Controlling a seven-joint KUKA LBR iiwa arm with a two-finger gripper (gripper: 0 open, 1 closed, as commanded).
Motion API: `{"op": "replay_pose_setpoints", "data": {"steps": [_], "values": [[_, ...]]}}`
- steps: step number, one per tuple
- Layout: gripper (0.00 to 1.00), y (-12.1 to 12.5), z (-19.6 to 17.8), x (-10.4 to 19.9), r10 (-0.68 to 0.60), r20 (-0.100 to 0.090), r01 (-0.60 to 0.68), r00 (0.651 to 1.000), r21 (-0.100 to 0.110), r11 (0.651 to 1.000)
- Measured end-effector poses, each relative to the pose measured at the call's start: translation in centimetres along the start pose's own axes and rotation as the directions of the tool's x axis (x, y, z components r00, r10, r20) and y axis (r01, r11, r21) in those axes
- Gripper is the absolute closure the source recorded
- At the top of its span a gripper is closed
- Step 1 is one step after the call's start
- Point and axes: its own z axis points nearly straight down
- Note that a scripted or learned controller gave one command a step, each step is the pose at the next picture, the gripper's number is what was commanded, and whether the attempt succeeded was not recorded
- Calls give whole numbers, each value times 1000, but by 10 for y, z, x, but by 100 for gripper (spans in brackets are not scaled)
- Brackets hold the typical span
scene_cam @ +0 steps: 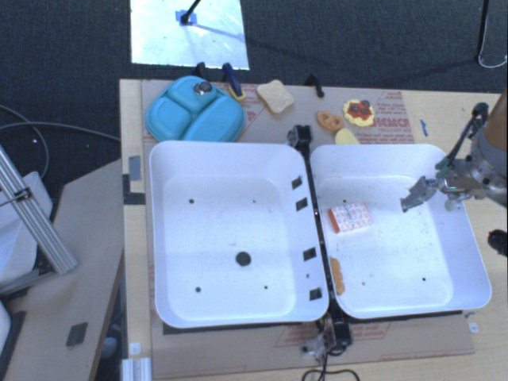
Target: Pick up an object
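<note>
The gripper point(414, 197) hangs over the right bin point(468, 292), near that bin's right edge and toward its far side. Whether it is released or clenched cannot be told from the camera view; nothing is seen in it.

The nearest candidate object is a small red-and-white packet point(350, 217), lying flat on the floor of the right bin, left of centre and apart from the gripper. A small orange piece point(336, 275) lies against the left wall of the same bin, toward the near side. The left bin point(171, 236) carries a small dark round item point(243, 258) near the middle of its floor.

Probable faults from this position:

- Lateral miss. The gripper stands to the right of the packet. A straight descent would probably meet bare bin floor.
- Flat object. The packet appears low and thin. A closing grip may slide over its top or push it along the smooth floor.
- Wall interference. The orange piece lies tight against the bin wall; a grasp there risks contact with the wall or the divider between the bins.
- Skewed approach. The packet lies at a slight angle to the bin edges, so an unaligned grip may catch only a corner and drop it on lift.

On the bench beyond the bins lie a blue tray point(194, 113) and toy food pieces point(359, 112), likely out of the working area.
</note>
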Motion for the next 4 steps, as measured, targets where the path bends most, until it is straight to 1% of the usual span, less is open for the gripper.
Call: {"op": "replay_pose_setpoints", "data": {"steps": [1,2,3,4], "values": [[0,16,70,106,-11,-6,11,1000,5,1000],[0,90,150,65,0,1,0,1000,-2,1000],[0,137,166,55,-3,1,3,1000,-5,1000],[100,138,153,55,-5,2,5,1000,-9,1000]]}}
